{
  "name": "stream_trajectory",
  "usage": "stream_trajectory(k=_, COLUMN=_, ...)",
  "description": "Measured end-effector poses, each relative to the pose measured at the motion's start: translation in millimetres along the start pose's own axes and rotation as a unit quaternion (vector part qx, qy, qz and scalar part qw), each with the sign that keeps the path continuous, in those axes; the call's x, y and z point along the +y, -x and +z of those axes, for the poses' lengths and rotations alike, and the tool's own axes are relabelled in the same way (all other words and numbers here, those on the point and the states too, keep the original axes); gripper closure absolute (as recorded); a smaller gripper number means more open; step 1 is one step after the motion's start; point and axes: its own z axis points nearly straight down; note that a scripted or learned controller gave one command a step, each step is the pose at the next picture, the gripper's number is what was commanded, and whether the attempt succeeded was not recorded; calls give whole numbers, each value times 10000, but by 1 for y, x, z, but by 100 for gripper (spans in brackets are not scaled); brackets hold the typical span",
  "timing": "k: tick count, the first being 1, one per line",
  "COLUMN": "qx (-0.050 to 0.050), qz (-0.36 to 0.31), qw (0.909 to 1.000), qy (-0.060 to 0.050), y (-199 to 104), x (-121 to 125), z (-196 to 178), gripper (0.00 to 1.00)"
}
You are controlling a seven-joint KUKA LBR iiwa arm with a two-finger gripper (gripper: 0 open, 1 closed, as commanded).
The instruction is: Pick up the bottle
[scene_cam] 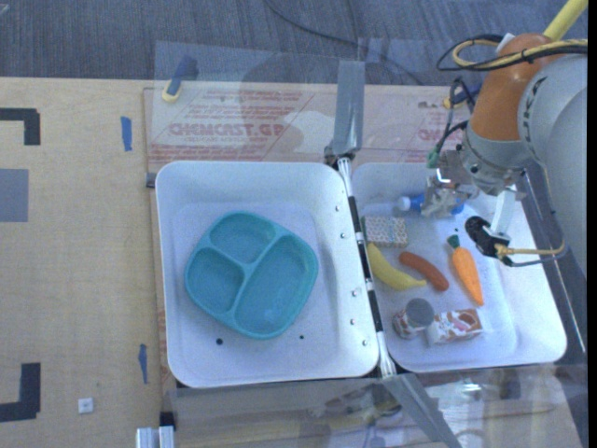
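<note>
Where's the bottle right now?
The bottle lies at the back of the right bin, beside the gripper, just behind the sponge.

Bright, even overhead light, soft shadows, faint glare on the clear sheet point(252, 91), detail perhaps slightly soft.

L bin point(177, 194): teal divided plate point(252, 273). R bin point(541, 339): banana point(389, 269), sausage point(424, 271), carrot point(467, 274).
</note>
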Motion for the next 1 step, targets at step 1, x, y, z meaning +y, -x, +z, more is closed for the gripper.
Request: stream_trajectory(k=1, qx=-8, qz=-155, qw=9999, qy=28, y=-16, x=-3, z=26, gripper=100)
